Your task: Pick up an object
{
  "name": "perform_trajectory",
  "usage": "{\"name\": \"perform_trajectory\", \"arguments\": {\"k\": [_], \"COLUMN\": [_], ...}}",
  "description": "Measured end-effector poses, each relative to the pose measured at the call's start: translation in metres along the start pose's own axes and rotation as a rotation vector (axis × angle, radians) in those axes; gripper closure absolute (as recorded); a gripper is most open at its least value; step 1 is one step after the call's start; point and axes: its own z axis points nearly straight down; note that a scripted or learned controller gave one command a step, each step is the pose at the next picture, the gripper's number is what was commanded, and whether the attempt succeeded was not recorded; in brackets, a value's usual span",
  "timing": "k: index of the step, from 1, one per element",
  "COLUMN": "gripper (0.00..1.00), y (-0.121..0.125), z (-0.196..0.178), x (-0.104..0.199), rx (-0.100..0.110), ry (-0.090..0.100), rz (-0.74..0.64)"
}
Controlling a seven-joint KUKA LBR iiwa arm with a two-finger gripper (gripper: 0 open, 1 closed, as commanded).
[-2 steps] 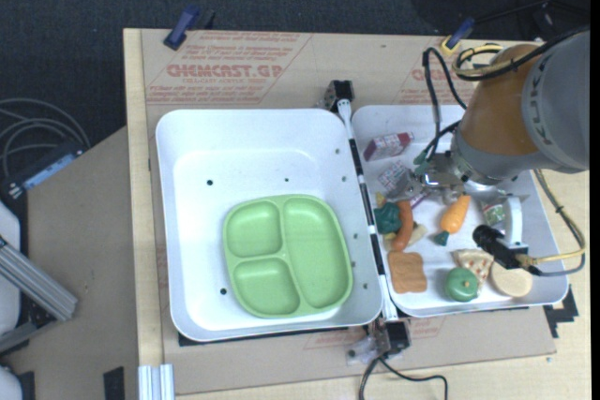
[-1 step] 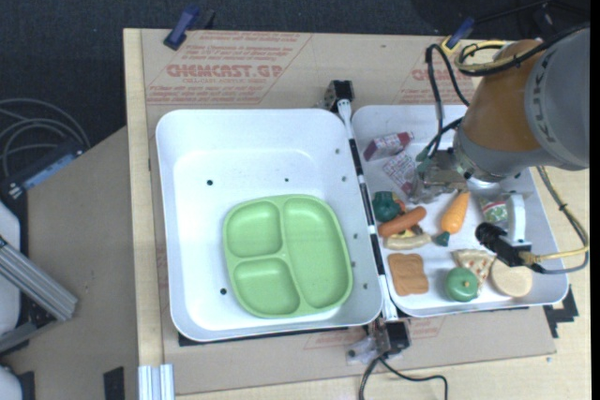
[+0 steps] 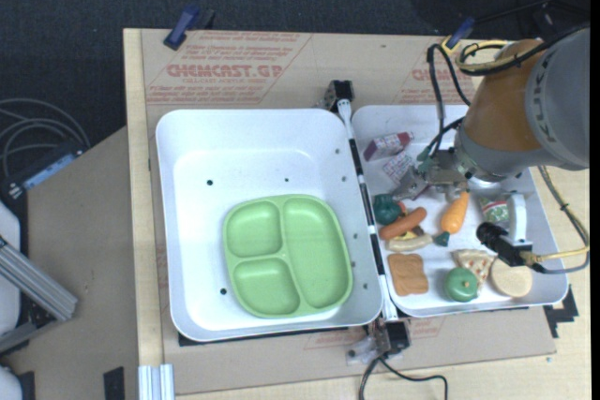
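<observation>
Nearest the camera, the arm's end effector [image 3: 433,171] hangs low over the right bin [image 3: 553,290], its grip state impossible to tell. That bin holds a carrot [image 3: 455,213], a green apple [image 3: 460,285] and a toast slice [image 3: 408,274]; the left bin [image 3: 187,164] holds a green divided plate [image 3: 285,255].

left bin [image 3: 187,201]: divided plate [image 3: 284,256] inside | right bin [image 3: 553,281]: toy foods [image 3: 441,239] inside
</observation>
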Motion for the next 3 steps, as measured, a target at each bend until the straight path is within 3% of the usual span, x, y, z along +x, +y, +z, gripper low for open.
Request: {"name": "perform_trajectory", "arguments": {"k": [1, 2, 3], "gripper": [0.00, 0.00, 0.00], "y": [-0.032, 0.009, -0.046], "z": [0.012, 0.012, 0.012], "x": [-0.006, 0.002, -0.001], "rx": [0.006, 0.005, 0.007], "ry": [0.003, 0.004, 0.004], "rz": [-0.001, -0.003, -0.002]}}
